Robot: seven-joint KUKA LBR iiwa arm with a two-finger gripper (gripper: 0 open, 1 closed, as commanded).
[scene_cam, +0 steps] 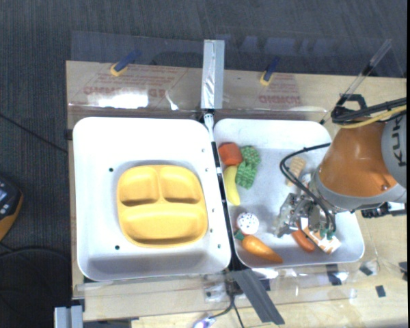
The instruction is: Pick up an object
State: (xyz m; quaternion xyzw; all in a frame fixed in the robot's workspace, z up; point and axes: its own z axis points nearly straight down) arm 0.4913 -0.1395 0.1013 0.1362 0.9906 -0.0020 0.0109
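While the arm [359, 166] reaches in from the right, its pincer [302, 219] sits low in the right bin [287, 132], by a small orange-red piece [303, 240] and a white-orange item [326, 240]; can't tell whether it's clenched or released, nor if it grips anything. Carrot [258, 246] lies near the front edge w/ a white dotted ball [247, 222] just above. Banana [231, 184], green toy [247, 167] & red piece [229, 154] sit along the left wall. Left bin [96, 142] holds a yellow tray [162, 204].

yellow three-section plastic tray [162, 204] sits in the left white bin [96, 142], with a dark handheld device [0, 200] off to the tray's left
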